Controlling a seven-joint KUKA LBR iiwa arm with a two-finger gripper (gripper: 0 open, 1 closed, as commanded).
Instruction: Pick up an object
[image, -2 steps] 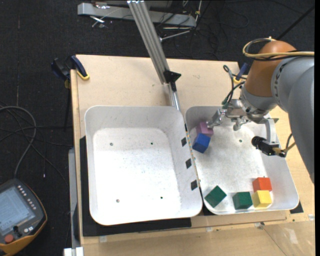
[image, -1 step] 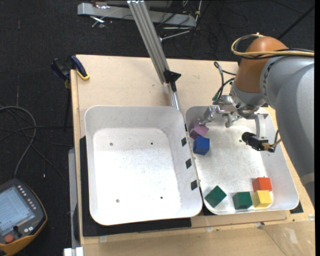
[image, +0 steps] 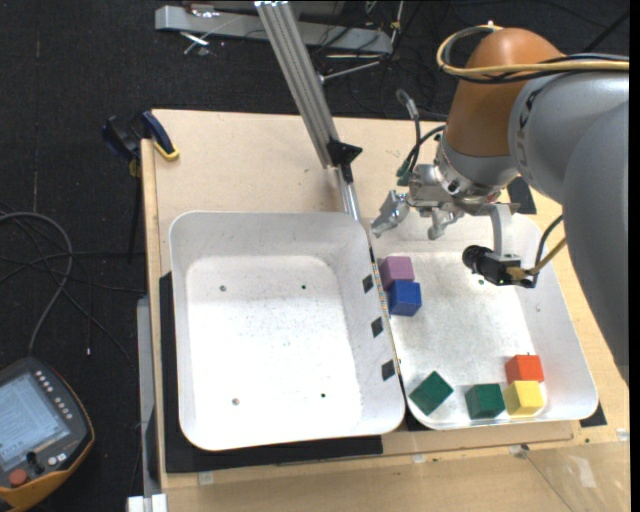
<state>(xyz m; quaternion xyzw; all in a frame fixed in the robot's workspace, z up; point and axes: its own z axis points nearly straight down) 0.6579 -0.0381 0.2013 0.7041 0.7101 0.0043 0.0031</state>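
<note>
My gripper (image: 412, 222) hangs over the far edge of the right bin (image: 520, 320), its two fingers spread open with nothing between them. Just below and left of it, by the bin's left wall, sits a purple block (image: 398, 268) touching a blue block (image: 404, 296). Along the near edge of the same bin lie a dark green block (image: 432, 392), a green block (image: 485, 401), a yellow block (image: 524, 398) and an orange block (image: 524, 367) stacked close together at the right.
The left bin (image: 270, 330) lies beside the right one, sharing a raised rim. A slanted metal pole (image: 310, 95) ends near the bins' far joint. A blue-yellow clamp (image: 150, 135) sits at the bench's far left corner. A teach pendant (image: 35, 430) lies on the floor.
</note>
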